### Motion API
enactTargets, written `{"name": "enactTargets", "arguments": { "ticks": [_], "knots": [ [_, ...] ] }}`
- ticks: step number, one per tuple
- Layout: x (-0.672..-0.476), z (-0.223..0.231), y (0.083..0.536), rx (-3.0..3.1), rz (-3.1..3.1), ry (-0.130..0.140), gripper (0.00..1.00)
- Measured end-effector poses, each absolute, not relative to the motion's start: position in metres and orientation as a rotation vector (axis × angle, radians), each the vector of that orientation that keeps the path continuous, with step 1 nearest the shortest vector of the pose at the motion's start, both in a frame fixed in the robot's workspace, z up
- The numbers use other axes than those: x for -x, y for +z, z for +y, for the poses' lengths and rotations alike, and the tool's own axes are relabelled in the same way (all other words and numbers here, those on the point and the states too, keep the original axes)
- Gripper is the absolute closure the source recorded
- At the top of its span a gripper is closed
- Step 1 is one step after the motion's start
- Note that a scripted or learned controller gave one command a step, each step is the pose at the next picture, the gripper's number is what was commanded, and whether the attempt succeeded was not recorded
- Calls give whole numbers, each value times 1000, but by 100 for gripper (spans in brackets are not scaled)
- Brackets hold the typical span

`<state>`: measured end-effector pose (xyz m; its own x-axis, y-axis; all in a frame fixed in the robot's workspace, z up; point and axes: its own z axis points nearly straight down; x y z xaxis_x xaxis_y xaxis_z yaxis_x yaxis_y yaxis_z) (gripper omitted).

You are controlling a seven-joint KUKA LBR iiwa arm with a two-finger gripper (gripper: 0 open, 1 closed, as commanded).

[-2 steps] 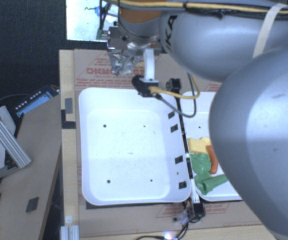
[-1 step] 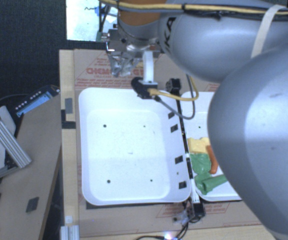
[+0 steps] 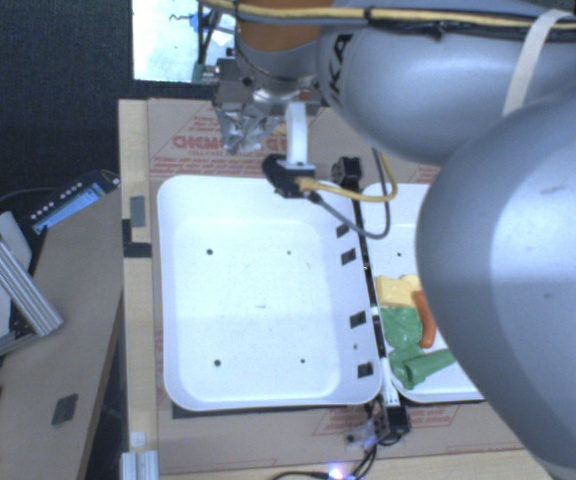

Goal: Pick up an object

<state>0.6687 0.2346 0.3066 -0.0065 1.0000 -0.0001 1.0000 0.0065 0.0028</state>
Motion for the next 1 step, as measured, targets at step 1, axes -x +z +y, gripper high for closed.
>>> {"name": "enactTargets", "arguments": {
  "ticks": [1],
  "knots": [
    [-669,235,311,-2213,2227,3,100]
  ]
}}
